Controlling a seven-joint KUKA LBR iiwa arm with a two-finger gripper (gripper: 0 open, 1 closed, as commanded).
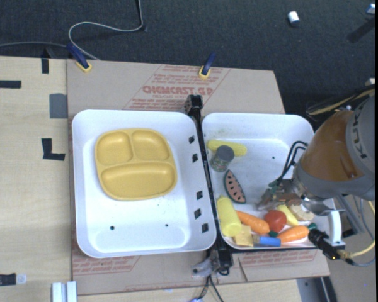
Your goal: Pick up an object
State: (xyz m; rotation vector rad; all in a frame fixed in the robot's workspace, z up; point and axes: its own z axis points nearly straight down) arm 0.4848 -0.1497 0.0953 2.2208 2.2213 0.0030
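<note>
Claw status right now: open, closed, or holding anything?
Claw: cannot be told; it sits low in the right bin over the toy food pile.

"CHEMCAST GP", red, on cardboard

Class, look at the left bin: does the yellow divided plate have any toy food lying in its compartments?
No. The yellow divided plate in the left bin has bare compartments; the toy food, such as the carrot, lies in the right bin.
</note>
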